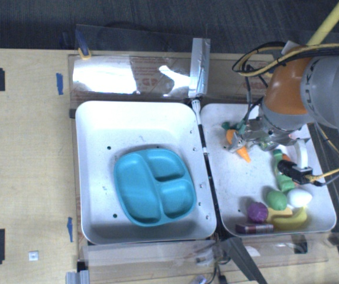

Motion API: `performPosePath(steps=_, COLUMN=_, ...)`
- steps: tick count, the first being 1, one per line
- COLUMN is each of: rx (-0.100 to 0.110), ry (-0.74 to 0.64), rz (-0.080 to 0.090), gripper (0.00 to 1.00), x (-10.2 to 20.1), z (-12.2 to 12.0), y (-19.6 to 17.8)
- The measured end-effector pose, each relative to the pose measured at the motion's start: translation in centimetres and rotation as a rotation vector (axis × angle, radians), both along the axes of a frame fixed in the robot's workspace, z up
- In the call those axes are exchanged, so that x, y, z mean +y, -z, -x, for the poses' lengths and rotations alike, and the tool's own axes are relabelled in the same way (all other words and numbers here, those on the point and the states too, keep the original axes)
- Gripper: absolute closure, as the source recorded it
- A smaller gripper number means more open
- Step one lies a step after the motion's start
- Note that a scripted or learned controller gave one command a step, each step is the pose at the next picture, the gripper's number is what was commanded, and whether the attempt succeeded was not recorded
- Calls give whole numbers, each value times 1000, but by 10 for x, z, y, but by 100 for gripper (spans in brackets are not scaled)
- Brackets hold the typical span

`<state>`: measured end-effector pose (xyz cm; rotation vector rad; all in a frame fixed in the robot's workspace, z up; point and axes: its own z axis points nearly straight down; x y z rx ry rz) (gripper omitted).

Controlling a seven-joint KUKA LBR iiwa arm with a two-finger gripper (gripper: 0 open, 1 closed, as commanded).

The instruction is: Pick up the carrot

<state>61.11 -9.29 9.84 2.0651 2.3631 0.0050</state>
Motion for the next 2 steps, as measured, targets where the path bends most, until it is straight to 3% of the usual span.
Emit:
performPosePath(steps=1, rx=3, ry=444, rz=-1, gripper=100, x=12, z=40, y=-87)
performPosePath(steps=2, rx=7, ry=192, rz=0, gripper=100, x=12, z=73, y=-127)
